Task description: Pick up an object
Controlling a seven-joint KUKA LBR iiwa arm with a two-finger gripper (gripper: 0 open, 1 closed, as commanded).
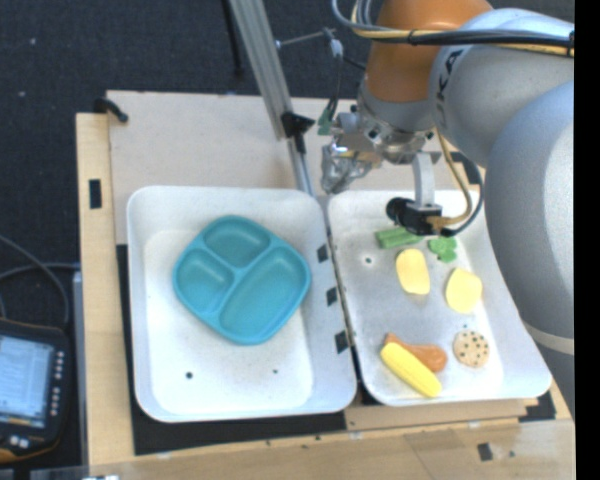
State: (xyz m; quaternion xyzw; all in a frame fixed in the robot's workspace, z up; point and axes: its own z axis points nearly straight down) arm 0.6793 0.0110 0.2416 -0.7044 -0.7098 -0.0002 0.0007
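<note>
My gripper hangs under the orange wrist band over the far left corner of the right bin, above bare bin floor. Lying in that bin are a green piece, a smaller green piece, two pale yellow pieces, a round speckled cookie, a yellow banana-like piece and an orange piece touching it. All of them lie to the right of and nearer than the gripper. Nothing is visibly held.
A blue divided plate lies in the left bin. A slanted metal post rises just behind the bins' shared wall, close to the gripper. The grey arm covers the right bin's far right side.
</note>
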